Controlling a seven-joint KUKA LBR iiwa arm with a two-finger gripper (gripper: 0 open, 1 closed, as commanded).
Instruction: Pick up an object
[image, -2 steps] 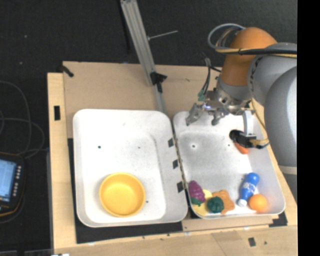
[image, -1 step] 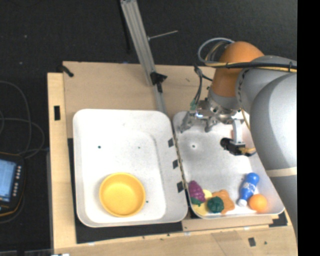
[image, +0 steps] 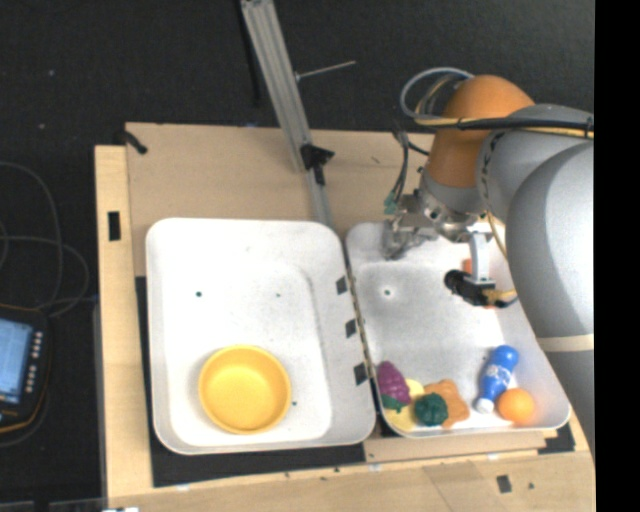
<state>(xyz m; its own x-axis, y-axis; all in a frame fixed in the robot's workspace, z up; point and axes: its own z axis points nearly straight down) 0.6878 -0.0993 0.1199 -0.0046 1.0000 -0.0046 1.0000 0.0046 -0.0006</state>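
So your claw (image: 400, 235) is sitting at the upper-left corner of the right bin (image: 420, 300), and honestly I can't tell how it's set from this angle; nothing's visibly in it. Looks like the pick hasn't happened yet. The stuff you could grab is all bunched along the bin's lower edge: purple piece (image: 391, 383), green piece (image: 431, 409), blue-and-white bottle (image: 496, 374), orange ball (image: 516, 406). Over in the left bin (image: 240, 270) there's a yellow bowl (image: 244, 388) at lower left.
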